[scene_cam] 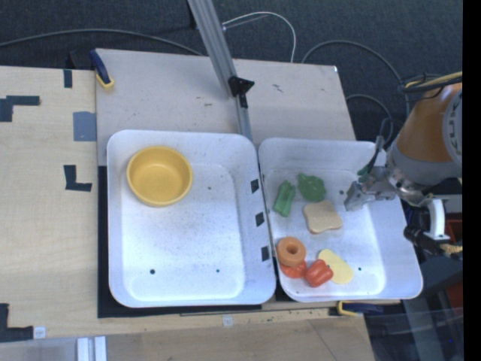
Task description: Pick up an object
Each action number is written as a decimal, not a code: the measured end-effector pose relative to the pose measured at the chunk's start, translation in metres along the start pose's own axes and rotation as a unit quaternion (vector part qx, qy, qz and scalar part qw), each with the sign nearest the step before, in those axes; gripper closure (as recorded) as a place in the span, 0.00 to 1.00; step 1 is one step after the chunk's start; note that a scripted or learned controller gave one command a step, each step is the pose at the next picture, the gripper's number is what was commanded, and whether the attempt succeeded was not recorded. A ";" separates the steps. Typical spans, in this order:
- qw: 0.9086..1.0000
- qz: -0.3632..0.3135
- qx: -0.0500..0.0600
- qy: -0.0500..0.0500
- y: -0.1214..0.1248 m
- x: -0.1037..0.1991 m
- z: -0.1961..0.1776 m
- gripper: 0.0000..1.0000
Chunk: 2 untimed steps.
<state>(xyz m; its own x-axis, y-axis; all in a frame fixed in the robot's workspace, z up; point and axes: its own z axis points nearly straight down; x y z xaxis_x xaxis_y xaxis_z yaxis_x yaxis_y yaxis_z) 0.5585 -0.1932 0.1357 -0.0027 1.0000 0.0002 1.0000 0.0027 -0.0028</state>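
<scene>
The right bin (391, 277) holds several small food pieces: a green strip (284, 198), a green leafy lump (311, 187), a tan bread slice (322, 217), an orange-brown ring (291, 250), a red pepper (317, 274) and a pale yellow piece (339, 268). My gripper (355, 199) hangs over the right part of this bin, just right of the bread slice. Nothing shows between its fingers.
The left bin (180, 277) holds a yellow bowl (158, 175) at its back left. A slanted metal pole (218, 43) rises behind the bins. Cables lie on the dark floor beyond the bench.
</scene>
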 end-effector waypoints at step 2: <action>1.000 0.000 -0.003 -0.001 -0.009 -0.001 -0.091 1.00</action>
<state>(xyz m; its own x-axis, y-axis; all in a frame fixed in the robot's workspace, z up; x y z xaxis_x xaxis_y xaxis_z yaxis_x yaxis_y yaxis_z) 0.5496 -0.1946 0.2271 -0.0018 1.0000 -0.0016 1.0000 0.0018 0.0036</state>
